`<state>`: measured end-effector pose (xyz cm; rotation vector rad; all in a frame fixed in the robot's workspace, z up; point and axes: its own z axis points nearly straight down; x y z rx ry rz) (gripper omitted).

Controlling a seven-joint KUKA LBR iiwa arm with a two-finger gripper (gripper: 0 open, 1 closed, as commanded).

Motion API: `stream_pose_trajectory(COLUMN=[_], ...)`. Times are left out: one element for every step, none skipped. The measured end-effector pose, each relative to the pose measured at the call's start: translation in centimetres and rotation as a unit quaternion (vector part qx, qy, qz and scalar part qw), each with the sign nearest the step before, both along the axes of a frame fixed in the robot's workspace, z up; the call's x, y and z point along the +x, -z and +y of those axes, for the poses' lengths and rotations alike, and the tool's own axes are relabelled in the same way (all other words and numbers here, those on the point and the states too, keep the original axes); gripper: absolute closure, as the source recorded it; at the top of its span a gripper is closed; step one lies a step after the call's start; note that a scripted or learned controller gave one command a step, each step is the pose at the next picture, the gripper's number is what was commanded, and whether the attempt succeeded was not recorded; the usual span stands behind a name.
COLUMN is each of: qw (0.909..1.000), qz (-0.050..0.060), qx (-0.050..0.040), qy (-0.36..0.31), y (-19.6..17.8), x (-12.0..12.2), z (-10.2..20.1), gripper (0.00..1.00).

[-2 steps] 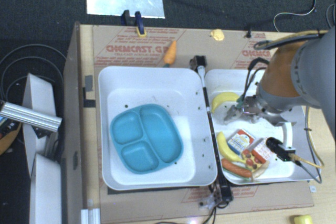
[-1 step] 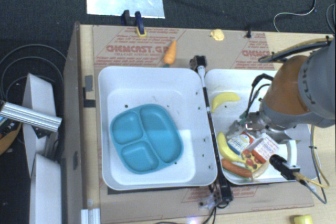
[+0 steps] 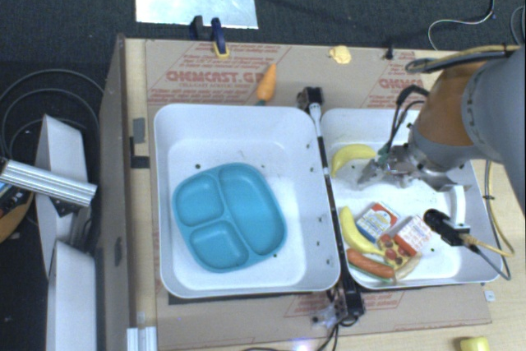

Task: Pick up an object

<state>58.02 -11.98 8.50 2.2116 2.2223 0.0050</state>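
Reaching into the right bin beside the blue plate, the gripper is hovering just past the snack packets, hot dog and lower banana, close to the upper banana. Nothing is lifted yet, and I cannot tell its grip state. Farther back, the cardboard is showing "CHEMCAST".

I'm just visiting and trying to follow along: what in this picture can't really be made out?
- Gripper: blurred and small in the camera view; open or shut, I cannot tell.
- Upper banana: whether the gripper touches it is unclear.
- Food boxes: print too small to read.
- Sausage: partly hidden by the lower banana and boxes.
- Arm: cut off by the right edge.
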Motion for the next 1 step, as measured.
stream_pose_trajectory(qw=[0.9998], qz=[0.021], qx=[-0.0034], qy=[-0.003], y=[-0.08], x=[7.04], z=[2.69], gripper=[0.00])
